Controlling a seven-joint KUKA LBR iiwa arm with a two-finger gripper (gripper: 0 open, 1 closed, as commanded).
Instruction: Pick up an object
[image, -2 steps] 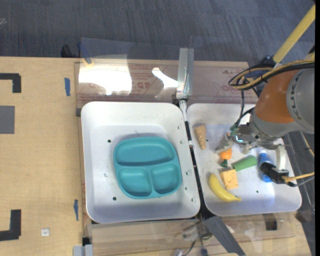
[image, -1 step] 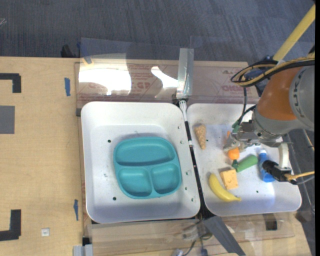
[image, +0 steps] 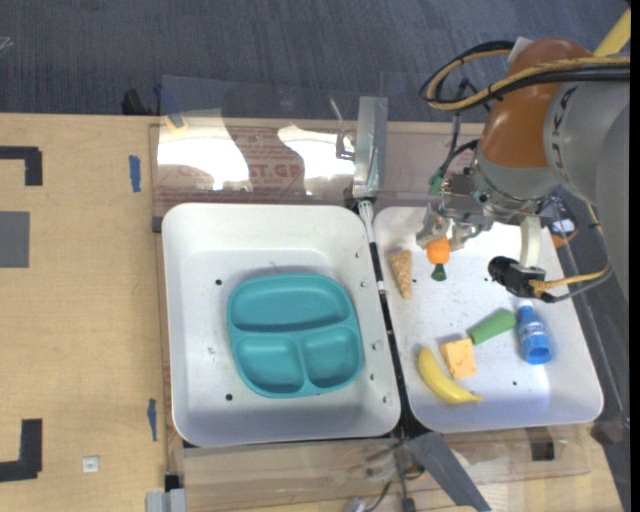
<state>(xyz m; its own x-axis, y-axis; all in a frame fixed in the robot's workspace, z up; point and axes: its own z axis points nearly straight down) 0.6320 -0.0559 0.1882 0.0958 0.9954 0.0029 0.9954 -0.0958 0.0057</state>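
The left bin (image: 190, 250) holds a teal divided tray (image: 293, 333). In the right bin (image: 570, 400), the gripper (image: 441, 240) pinches a small orange carrot (image: 438, 254), hanging vertically, above the back-left corner.

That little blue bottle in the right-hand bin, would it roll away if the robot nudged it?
Probably. The blue bottle lies on its side on the smooth floor of the right bin, and it looks round, so a sideways nudge could roll it. It looks small and plastic, so likely light. The green block beside it might stop it.

We see a grey arm (image: 590, 130) with a rounded orange band (image: 525, 100) and looping black and yellow cables (image: 470, 70).
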